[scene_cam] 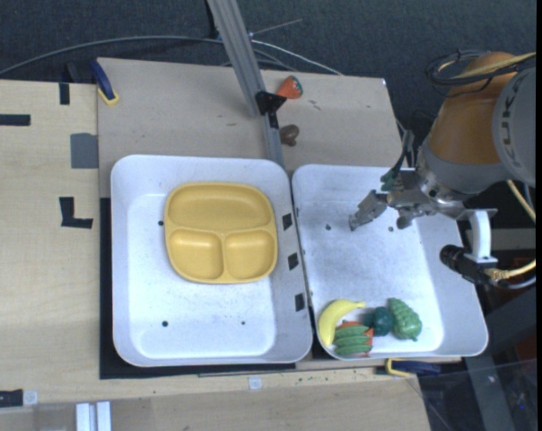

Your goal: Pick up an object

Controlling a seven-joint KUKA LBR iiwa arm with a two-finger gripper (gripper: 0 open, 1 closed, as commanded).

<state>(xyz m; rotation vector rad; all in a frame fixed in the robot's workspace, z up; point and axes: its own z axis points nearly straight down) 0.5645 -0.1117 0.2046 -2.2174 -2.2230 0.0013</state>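
Two shallow white plastic bins sit side by side on the tabletop (343, 106). Left bin (132, 268) holds a yellow three-compartment plastic tray (222, 232). Right bin (370, 259) has its candidates bunched at the near edge: a yellow toy banana (336, 314), a red-and-green toy vegetable (352, 338), a dark teal piece (380, 320) and a green leafy toy (404, 319), all touching or just beside one another.

Tool (377, 209) hangs over the far part of the right bin, well apart from the cluster, nothing between its fingers; whether they are spread or pressed together I cannot tell.

Step, by my reading: approach, before any grasp. Next move calls for travel toward the near edge, then descent onto one item. The banana, at the cluster's left end, looks easiest to isolate; crowding risks a fouled pinch.
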